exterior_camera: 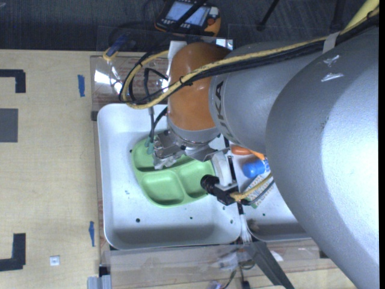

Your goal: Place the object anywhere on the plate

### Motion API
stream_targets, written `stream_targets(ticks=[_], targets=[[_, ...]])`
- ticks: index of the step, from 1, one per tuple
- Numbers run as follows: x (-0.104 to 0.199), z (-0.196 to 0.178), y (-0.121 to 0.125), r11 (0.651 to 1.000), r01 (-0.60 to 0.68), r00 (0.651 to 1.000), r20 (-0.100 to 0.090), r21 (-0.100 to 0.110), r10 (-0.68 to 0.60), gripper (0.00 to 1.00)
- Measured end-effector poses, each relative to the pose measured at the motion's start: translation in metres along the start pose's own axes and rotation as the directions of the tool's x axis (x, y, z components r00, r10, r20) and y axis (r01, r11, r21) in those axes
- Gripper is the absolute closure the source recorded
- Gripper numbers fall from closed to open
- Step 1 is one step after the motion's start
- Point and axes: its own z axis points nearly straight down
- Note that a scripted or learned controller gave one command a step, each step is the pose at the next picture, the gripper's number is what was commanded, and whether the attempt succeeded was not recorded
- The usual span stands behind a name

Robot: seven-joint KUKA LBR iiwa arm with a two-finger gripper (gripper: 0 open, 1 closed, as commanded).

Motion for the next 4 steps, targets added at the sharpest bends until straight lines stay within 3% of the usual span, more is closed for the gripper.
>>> stream_targets(ticks=[1,2,3,4], targets=[[-0.028,-0.019,-0.053,0.992,-0.122,0.992,0.000,0.004,0.122,1.00],[0.012,0.083,-0.023,0.992,-0.122,0.992,-0.004,-0.017,0.122,1.00],[0.009,0.083,0.035,0.963,-0.269,0.963,-0.004,-0.004,0.269,1.00],[0.010,0.073,0.036,0.964,-0.266,0.964,-0.003,-0.005,0.266,1.00]])
